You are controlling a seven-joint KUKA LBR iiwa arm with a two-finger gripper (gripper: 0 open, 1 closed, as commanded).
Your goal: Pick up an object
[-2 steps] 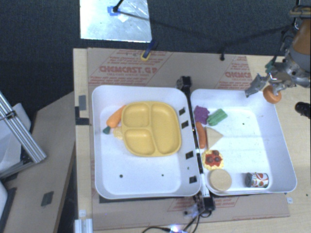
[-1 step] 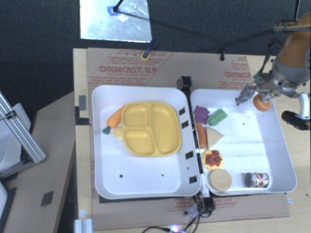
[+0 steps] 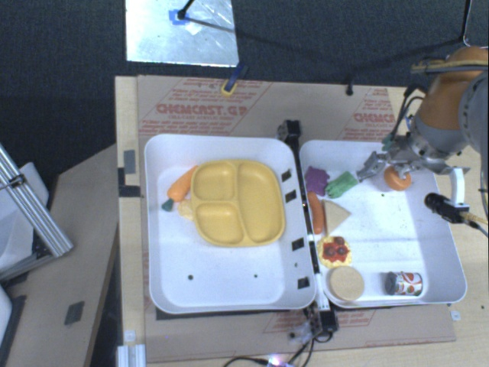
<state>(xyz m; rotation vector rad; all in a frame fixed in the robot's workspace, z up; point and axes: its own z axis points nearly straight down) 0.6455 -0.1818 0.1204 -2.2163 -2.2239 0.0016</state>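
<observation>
1. My pincer (image 3: 376, 167) hangs over the far part of the right bin (image 3: 439, 239). Its two fingers stand apart, with nothing between them.
2. Bins: two, both white. The left bin (image 3: 164, 228) lies well away on the far side of the divider.
3. Left bin: one yellow tray (image 3: 233, 202) with three compartments; one carrot (image 3: 182, 183) touching its edge.
4. Near my pincer: one green piece (image 3: 341, 183) just beside the fingertips; one purple piece (image 3: 316, 178) past it; one orange round thing (image 3: 397, 178) just behind the fingers.
5. Farther off: one second carrot (image 3: 317, 212), one pale wedge (image 3: 337, 213), one red-and-yellow piece (image 3: 335, 250), one tan disc (image 3: 346, 283), one small can (image 3: 404, 283); its label is unreadable.
6. Writing: the board (image 3: 199, 105) beneath reads "CHEMCAST".
</observation>
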